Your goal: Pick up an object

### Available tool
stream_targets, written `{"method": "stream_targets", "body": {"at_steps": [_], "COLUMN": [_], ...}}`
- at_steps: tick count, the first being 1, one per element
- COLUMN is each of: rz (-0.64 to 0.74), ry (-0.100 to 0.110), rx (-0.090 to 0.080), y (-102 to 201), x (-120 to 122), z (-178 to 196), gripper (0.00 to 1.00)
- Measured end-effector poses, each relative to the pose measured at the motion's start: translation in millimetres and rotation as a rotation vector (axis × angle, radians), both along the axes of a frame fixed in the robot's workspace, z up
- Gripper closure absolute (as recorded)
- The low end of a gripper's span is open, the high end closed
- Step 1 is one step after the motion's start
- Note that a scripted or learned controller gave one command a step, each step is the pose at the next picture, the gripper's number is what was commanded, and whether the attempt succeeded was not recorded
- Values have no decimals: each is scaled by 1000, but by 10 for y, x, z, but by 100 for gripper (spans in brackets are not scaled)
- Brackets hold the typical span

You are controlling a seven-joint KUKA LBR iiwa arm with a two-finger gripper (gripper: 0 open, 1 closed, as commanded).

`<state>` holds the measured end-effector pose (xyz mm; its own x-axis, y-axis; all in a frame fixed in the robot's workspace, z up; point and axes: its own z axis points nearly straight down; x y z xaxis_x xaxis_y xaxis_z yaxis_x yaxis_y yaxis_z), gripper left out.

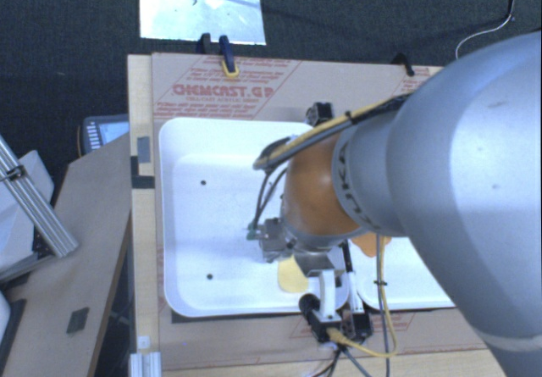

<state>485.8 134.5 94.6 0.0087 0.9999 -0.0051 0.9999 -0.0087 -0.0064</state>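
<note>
**A:** Starting at the left, what is in the left-hand shallow white plastic bin [182, 197]?

**B:** Its left half is bare floor. Everything of interest sits toward its right side, under the arm.

**A:** And the two-finger gripper [269, 240]?

**B:** It hangs low over that bin's right part, and the grey wrist covers most of it. I cannot tell whether it is wide or closed, and nothing shows as held.

**A:** So where is something to pick?

**B:** A small pale yellow, rounded flat piece [291, 279] lies on the bin floor just right of the gripper, near the front wall. Further right a bright orange scrap [371, 244] peeks out beside the arm. It may be a second object, but it is too hidden to say.

**A:** Which step is this?

**B:** I judge it the approach, with no grasp made yet. Next the gripper needs centring over the yellow piece, then lowering. The right-hand white bin [415, 286] shows bare floor where the arm leaves it visible.
</note>
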Motion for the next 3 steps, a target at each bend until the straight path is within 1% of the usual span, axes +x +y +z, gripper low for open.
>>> {"method": "stream_targets", "body": {"at_steps": [1,2,3], "rz": [19,9,15], "ry": [-16,-4,-20], "rx": [12,4,12], "y": [710,580,731], "x": [15,2,23], "z": [1114,775,2127], "gripper": [100,100,100]}}
